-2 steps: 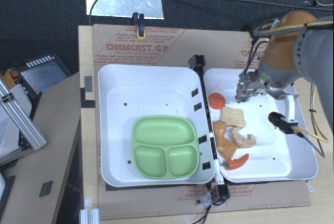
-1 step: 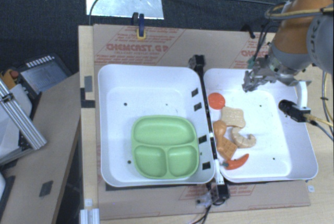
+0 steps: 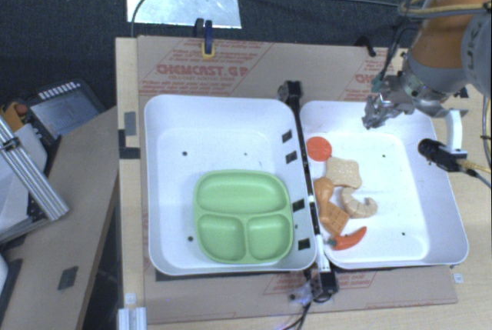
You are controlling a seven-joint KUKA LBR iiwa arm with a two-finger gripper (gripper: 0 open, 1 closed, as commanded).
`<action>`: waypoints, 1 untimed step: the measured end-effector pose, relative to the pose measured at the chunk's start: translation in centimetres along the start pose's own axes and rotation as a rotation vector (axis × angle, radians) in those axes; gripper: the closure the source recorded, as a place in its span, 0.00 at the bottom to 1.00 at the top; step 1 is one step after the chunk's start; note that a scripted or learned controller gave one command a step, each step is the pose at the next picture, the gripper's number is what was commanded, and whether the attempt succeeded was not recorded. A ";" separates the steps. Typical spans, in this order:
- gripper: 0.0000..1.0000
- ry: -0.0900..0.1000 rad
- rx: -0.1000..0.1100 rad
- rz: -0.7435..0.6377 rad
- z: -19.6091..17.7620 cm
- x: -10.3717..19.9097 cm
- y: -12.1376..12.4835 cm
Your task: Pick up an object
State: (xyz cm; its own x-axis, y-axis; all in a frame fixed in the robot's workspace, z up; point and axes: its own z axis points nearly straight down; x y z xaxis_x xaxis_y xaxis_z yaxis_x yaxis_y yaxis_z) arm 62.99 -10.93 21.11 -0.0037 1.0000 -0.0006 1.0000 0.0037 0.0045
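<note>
Your hand (image 3: 374,115) hangs over the far edge of the right bin (image 3: 438,201), at the end of the grey arm (image 3: 450,28) with its orange band, which enters from the right. From this slanted overhead view you cannot tell how far the hand is open, and nothing can be seen in its grasp. The objects to pick lie in a loose cluster nearer the camera than the hand and to its left, against the bin's left wall. Closest to the hand is a round orange-red slice (image 3: 319,148); just beyond it, toward the camera, lies a pale bread-like piece (image 3: 344,171), touching a tan curved piece (image 3: 358,205) and an orange-brown pastry-like piece (image 3: 329,207). Farthest from the hand, at the near end of the cluster, lies a red pepper-like piece (image 3: 350,238). None of these touches the hand; all rest well apart from it on the bin floor. Farther left of the hand, past the dividing rim, the left bin (image 3: 173,128) holds a green three-compartment tray (image 3: 242,215) in its near half. Both bins sit on a brown printed board (image 3: 231,63) on the counter (image 3: 84,190).
</note>
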 end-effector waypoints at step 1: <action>1.00 0.003 0.003 -0.005 0.7 5.4 0.4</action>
State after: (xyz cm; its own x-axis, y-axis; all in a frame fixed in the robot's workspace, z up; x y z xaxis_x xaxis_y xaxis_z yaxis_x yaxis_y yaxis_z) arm 63.40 -5.53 20.41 -0.0091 1.0000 0.0021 1.0000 0.0091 0.0018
